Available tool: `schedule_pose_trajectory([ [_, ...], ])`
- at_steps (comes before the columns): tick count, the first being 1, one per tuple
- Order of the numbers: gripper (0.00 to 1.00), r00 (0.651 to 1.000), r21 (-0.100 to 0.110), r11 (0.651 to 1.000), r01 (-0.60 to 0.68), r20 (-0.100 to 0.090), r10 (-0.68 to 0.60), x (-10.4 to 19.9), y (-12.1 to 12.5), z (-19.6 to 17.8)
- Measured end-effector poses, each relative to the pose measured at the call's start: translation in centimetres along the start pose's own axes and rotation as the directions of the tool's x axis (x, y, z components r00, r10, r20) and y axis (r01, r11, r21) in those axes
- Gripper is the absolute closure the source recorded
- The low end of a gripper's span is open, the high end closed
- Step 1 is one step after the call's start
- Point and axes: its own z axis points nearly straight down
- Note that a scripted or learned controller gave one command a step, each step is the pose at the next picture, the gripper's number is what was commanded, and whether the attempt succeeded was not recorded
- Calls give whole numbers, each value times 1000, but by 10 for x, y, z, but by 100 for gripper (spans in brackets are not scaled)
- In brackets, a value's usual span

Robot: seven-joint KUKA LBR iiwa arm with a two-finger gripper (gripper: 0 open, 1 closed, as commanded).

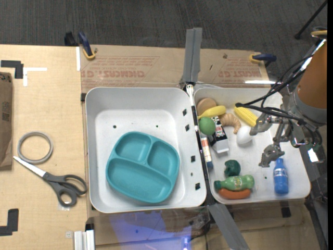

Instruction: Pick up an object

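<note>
Jaws (270, 139) hovering over right bin (304, 189), spread cannot tell, nothing visibly held. Best lowered straight onto blue bottle (280, 176) just below; centred before closing.

I saw even, bright overhead light with soft shadows inside the white bins (93, 139). A bluish glare (151, 232) washed the bottom edge, and focus was slightly soft throughout.

Upside-down "CHEMICAL GE" on cardboard (122, 69)
</note>
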Motion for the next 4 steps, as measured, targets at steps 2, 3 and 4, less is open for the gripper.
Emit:
schedule_pose_trajectory([
  [2,0,996,0,996,-85,-1,85,-57,20,151],
  [3,0,973,0,973,-230,3,230,-117,14,150],
  [4,0,978,0,978,-209,2,209,-95,-22,150],
])
